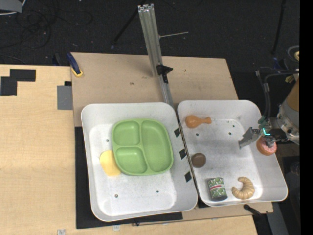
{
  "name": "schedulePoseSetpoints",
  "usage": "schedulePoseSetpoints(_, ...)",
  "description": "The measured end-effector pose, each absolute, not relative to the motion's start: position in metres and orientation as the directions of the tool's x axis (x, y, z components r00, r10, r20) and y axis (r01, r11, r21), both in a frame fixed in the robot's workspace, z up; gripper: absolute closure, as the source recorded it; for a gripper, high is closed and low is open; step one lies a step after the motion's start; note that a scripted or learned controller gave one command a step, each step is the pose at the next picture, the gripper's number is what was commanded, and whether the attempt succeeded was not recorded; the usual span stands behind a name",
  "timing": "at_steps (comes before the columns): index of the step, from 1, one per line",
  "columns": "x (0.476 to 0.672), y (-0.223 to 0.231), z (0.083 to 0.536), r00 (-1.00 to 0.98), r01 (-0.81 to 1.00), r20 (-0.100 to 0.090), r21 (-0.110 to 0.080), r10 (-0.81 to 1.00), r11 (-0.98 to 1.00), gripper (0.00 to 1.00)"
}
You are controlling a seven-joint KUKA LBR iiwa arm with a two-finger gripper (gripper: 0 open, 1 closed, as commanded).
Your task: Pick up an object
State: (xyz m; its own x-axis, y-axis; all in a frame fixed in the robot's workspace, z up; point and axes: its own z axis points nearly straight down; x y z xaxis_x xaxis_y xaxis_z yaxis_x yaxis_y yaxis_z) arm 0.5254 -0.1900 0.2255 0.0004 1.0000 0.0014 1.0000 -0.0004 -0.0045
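My gripper [257, 141] hangs over the right edge of the right bin [222, 111], its jaws spread open. One grey finger [246, 139] points left and down into the bin. A small red-orange round object [268, 148] sits right under the gripper's right side, at the bin's rim; nothing shows clamped between the fingers. In the same bin lie an orange drumstick-shaped toy [197, 121] at the top left, a brown round piece [198, 159] at the left, a green can [216, 188] and a tan croissant [244, 187] at the front.
The left bin [98, 116] holds a green divided plate [143, 147] and a yellow object [109, 163] at its left side. A metal post [150, 43] rises behind the bins. The arm's body [293, 106] stands at the right.
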Motion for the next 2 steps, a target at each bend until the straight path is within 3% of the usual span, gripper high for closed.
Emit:
schedulePoseSetpoints(1,0.526,-0.19,0.226,0.0,1.0,0.001,-0.003,1.0,0.0,0.0)
schedulePoseSetpoints(2,0.527,-0.183,0.164,0.0,1.0,0.003,-0.007,1.0,0.001,0.0)
